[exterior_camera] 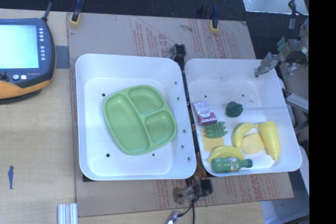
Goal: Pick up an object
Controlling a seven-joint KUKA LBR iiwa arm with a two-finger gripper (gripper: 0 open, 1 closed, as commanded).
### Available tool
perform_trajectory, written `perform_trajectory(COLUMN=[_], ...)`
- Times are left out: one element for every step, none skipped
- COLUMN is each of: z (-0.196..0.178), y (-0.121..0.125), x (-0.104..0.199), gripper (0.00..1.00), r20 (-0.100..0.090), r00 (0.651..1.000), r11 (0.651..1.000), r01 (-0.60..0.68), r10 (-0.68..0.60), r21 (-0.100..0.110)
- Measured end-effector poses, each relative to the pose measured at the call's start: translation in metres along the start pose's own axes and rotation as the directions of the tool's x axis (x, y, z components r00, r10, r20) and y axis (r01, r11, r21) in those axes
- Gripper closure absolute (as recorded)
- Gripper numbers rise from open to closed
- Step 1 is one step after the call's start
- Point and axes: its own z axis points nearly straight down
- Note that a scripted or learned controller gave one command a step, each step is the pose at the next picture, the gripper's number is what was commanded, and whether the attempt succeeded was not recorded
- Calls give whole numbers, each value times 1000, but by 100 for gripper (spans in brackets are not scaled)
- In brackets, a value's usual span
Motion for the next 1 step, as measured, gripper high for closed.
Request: perform_trajectory(z=[147], y=[-36], x=[28], gripper=[0], r20=[0], r00=[1000], r11=[1000], r01=[1], r10=[-1], r21=[2])
